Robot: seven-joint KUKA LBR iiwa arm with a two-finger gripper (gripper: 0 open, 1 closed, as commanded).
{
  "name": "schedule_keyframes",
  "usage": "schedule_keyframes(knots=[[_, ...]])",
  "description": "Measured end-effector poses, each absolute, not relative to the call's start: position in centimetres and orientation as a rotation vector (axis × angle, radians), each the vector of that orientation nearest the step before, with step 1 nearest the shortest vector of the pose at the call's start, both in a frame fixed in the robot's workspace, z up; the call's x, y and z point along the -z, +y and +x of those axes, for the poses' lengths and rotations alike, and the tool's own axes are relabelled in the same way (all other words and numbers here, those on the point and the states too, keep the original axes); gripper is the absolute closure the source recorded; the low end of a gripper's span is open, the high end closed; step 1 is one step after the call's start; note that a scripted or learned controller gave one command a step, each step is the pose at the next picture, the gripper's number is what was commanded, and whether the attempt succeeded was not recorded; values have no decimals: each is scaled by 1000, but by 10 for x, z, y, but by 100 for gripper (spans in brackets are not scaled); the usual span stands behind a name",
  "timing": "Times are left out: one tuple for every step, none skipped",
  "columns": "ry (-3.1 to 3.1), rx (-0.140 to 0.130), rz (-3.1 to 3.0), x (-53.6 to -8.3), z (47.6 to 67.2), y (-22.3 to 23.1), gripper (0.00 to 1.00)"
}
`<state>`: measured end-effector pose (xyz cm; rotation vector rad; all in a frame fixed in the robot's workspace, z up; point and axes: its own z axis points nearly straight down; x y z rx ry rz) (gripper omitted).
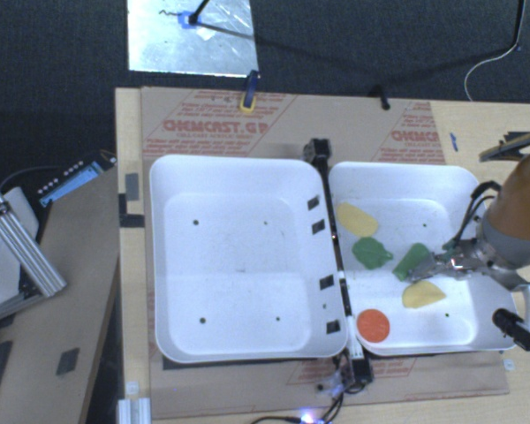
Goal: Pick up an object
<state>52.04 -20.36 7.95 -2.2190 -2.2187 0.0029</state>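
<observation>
The right bin (459,188) holds several small objects. A pale yellow piece (357,220) lies at its left, with a green lump (371,253) below it. A green block (412,261) sits mid-bin, a second yellow piece (423,295) just below that, and an orange disc (374,326) lies at the front left corner. My gripper (435,268) reaches in from the right, low over the bin floor. Its tips are beside the green block's right end and just above the second yellow piece. It looks open, with nothing held between the fingers.
The left bin (163,237) lies beside the right one, across a black divider (334,254). The arm's orange band (523,210) hangs over the right bin's right rim. A foil sheet (193,23) lies beyond the bench, and a metal frame (18,254) stands at the left.
</observation>
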Motion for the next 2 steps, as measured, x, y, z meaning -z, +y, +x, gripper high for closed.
schedule_keyframes(knots=[[-2226,3,-2223,-96,523,-204,100],[-2244,15,-2228,-253,563,-207,100]])
